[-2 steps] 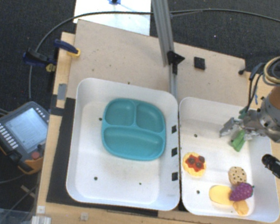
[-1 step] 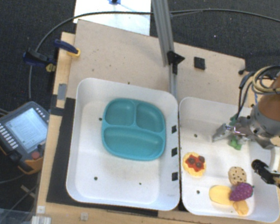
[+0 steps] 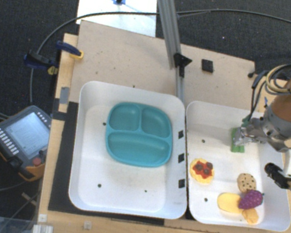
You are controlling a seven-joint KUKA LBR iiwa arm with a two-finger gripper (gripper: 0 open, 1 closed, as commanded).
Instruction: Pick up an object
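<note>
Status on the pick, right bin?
Gripper low in right bin, at a green block; grasp unconfirmed. Pizza, cookie, grapes, banana lie untouched nearer the front. Nothing blocking.

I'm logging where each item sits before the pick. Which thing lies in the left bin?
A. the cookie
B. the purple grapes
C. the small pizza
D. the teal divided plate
D: the teal divided plate lies alone in the left bin; the toy foods lie in the right bin.

1 fixed camera above the bench (image 3: pixel 144 62), looking down aslant on 2 bins (image 3: pixel 75 184)
</note>
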